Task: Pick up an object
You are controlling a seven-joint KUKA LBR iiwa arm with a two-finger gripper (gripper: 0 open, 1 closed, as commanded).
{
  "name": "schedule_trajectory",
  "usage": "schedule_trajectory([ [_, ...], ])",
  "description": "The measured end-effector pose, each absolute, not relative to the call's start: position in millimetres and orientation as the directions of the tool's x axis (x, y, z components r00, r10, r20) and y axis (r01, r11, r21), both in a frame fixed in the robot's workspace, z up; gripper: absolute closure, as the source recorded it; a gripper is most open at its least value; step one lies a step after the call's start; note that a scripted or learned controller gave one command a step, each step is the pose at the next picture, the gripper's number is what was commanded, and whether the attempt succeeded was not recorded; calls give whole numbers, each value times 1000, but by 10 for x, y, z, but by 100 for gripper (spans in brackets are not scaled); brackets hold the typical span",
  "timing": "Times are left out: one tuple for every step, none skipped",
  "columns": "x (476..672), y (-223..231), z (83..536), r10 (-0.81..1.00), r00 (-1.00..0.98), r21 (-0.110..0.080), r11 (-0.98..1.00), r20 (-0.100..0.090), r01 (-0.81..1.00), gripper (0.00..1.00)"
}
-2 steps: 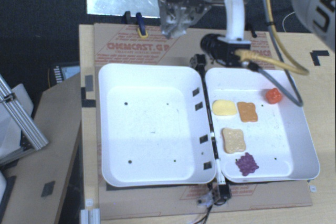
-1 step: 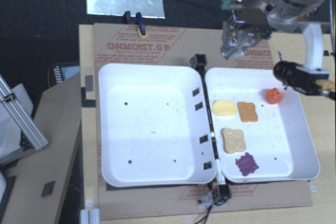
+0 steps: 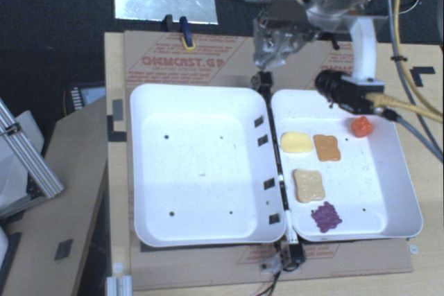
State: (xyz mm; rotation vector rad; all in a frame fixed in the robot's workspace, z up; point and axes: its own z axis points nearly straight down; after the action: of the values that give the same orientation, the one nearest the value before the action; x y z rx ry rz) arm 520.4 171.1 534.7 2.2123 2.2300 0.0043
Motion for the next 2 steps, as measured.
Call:
schedule_trajectory([
  [5578, 2215, 5342, 1000, -7, 3, 7, 1, 1000, 100],
  [5400, 2353, 5352, 1000, -6, 1, 6, 2, 1000, 100],
])
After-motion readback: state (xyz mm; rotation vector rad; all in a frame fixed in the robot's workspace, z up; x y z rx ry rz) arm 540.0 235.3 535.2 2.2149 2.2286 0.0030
